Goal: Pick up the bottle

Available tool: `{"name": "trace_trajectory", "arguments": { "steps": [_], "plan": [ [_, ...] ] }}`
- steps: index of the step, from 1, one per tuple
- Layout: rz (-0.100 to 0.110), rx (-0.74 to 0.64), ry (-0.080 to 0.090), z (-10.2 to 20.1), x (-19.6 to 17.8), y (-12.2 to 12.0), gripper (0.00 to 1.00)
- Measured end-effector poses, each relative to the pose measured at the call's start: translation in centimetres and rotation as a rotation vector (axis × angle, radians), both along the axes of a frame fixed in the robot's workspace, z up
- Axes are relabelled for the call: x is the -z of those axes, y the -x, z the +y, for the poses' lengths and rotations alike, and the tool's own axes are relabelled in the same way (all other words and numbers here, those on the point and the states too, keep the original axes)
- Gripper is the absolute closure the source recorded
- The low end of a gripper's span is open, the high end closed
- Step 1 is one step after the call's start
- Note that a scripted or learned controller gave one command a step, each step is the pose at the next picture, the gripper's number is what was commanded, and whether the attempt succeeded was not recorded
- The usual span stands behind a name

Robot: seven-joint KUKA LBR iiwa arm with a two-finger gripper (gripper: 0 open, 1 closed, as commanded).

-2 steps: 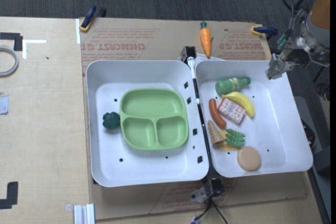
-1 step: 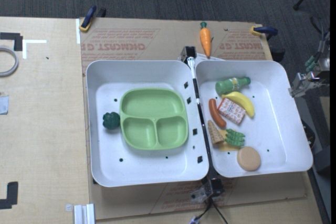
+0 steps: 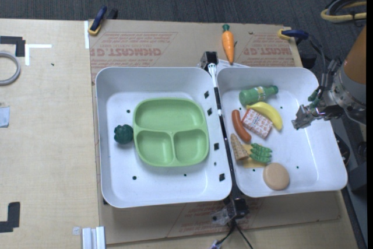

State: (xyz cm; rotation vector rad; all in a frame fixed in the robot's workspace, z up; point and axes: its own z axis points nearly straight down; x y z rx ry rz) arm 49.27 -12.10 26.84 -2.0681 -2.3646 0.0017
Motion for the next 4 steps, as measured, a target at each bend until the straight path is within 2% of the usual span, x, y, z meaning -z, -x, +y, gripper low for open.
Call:
{"name": "trace_trajectory", "arguments": {
  "steps": [1, 2, 3, 4],
  "plan": [
    [0.000, -0.321, -0.001, 1.4, -0.4, 1.5, 1.00],
    [0.000, -0.263, 0.000, 10.5, 5.4, 1.5, 1.00],
    [0.001, -0.148, 0.000, 21.5, 7.7, 1.5, 1.00],
    [0.001, -0.122, 0.001, 28.9, 3.7, 1.1, 1.00]
  ]
}}
